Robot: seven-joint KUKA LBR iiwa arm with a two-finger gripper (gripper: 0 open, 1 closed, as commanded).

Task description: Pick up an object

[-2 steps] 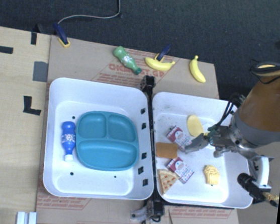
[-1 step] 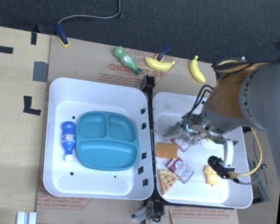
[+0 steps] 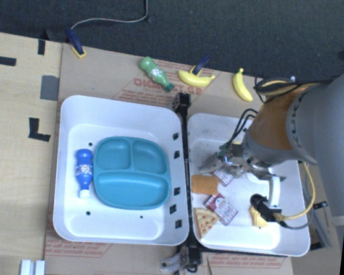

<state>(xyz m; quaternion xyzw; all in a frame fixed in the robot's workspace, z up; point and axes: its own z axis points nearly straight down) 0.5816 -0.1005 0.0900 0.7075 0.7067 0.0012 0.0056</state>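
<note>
The gripper (image 3: pixel 226 165), whose state I cannot tell, hangs just above the toast slice (image 3: pixel 204 184), so it should descend straight and centred.

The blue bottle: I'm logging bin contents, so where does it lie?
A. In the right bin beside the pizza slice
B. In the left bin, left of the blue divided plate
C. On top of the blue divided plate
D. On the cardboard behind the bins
B: the blue bottle lies on the left bin floor, along the left edge of the blue divided plate.
</note>
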